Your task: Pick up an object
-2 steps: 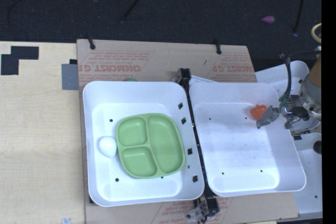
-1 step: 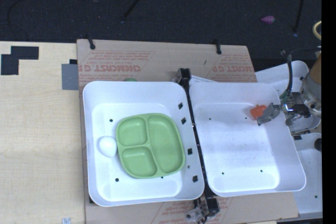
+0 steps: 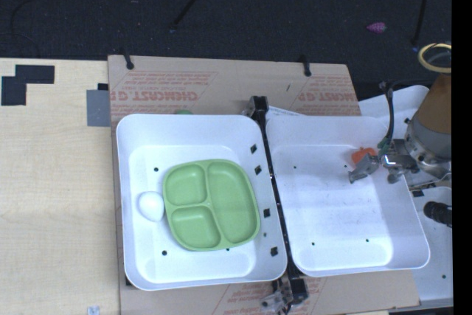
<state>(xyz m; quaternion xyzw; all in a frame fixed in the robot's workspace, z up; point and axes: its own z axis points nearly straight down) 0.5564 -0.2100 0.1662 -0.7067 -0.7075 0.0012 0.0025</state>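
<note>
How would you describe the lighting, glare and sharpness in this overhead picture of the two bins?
In the camera view, light is even and soft: the left bin and right bin look bright without hard glare, the green tray casts little shadow, the floor above stays dark, and the gripper looks slightly blurred.

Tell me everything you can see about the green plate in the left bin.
The green plate is a pale green rounded-rectangle tray that looks like plastic, split by raised ridges into three compartments: two smaller ones and one longer one. It lies flat and right side up on the floor of the left bin, turned slightly askew. A small white egg-shaped object sits against its left edge.
</note>
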